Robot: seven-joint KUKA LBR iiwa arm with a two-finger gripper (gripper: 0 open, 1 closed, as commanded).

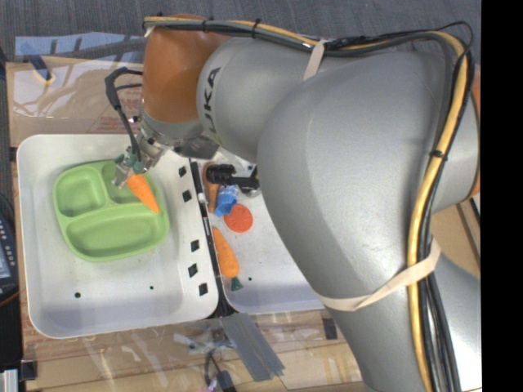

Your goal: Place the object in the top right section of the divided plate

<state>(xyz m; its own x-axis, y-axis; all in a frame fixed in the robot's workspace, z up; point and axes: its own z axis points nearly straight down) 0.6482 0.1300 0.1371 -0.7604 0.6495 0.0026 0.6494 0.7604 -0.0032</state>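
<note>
On the left, the left bin (49,300) is seen carrying the green divided plate (110,211), with its small sections toward the top and one long section below. At the plate's upper right edge, an orange carrot (143,191) is seen lying tilted, its thick end up by the gripper (131,163) and its tip pointing down and right over the rim.

The gripper is seen right at the carrot's top end. Whether the jaws are apart or clamped cannot be told; they are too small and blurred, so a hold on the carrot cannot be confirmed.

The carrot is judged to be a light, stiff plastic toy, smooth and tapered, likely to slip out if taken near the tip. A hold across the thick end is judged safest.

Further right, in the right bin (270,296), a second carrot (225,256), an orange disc (239,219) and a small blue piece (226,198) are seen beside the arm (359,178).
</note>
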